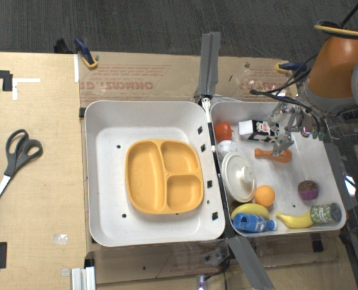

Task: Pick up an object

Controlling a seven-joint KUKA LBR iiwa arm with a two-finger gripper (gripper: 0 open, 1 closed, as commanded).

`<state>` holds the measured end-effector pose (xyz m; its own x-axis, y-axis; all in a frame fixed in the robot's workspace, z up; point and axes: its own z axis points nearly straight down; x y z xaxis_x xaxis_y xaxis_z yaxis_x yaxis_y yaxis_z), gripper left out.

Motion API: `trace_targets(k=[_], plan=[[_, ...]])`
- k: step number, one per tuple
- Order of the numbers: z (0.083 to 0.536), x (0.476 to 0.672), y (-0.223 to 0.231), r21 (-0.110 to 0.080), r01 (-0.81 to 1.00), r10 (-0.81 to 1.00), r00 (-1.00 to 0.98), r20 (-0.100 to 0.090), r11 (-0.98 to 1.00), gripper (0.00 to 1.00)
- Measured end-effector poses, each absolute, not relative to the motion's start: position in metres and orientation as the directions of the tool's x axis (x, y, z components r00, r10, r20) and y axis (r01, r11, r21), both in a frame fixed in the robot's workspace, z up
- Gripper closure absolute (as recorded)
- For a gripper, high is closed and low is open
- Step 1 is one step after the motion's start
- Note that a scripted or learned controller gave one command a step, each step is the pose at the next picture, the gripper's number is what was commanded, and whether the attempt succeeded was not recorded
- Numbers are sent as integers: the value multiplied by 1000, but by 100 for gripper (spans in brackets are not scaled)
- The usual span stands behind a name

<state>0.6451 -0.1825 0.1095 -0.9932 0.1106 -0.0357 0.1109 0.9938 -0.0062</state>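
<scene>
While the gripper (281,145) hangs low over the right bin (333,162), an orange carrot-shaped toy (271,154) lies just below its tips; whether they grasp it I cannot tell. Nearby sit a white bowl (239,176), an orange (264,195), a banana (296,220) and a purple ball (308,190). A yellow divided plate (164,176) fills the left bin (100,180)

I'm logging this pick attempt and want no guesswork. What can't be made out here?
- Gripper in the camera view: too small and cluttered to tell whether it is open or shut.
- Orange tool: the gripper covers part of it; contact unclear.
- Small box: label too small to read.
- Yellow toy: the blue bottle hides its lower part.
</scene>
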Motion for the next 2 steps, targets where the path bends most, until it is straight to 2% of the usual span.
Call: trace_targets(k=[1,2], plan=[[110,558,-225,-3,242,242,-969,-44,970,0],[109,604,-190,0,324,324,-945,-37,946,0]])
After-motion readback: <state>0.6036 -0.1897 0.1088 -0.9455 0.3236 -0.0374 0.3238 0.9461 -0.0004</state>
